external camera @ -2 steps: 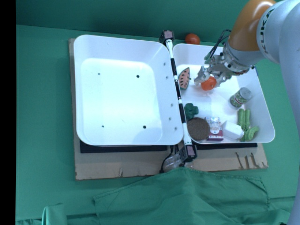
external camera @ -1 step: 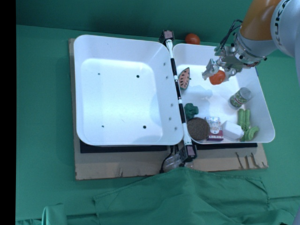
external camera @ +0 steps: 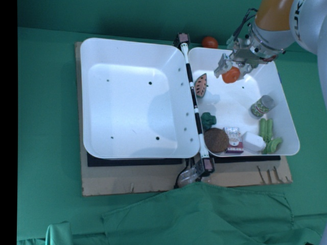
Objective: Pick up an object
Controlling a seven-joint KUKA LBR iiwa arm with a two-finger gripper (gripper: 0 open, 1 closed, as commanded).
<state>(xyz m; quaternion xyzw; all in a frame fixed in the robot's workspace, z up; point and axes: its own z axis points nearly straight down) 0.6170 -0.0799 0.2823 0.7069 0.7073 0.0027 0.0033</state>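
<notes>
The gripper [external camera: 232, 71] grips an orange ball [external camera: 231, 75] (perhaps a tomato) above the right bin [external camera: 286, 117].

The grey arm [external camera: 301, 9], orange-banded above the wrist, reaches in from the upper right and slants down over the right bin's [external camera: 286, 111] far edge. Its gripper [external camera: 230, 71] points downward, fingers closed around a small orange ball [external camera: 231, 75].

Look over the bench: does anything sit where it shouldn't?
Yes. A red tomato lies on the green cloth just beyond the right bin's far rim, outside both bins, while the other items are inside that bin.
</notes>
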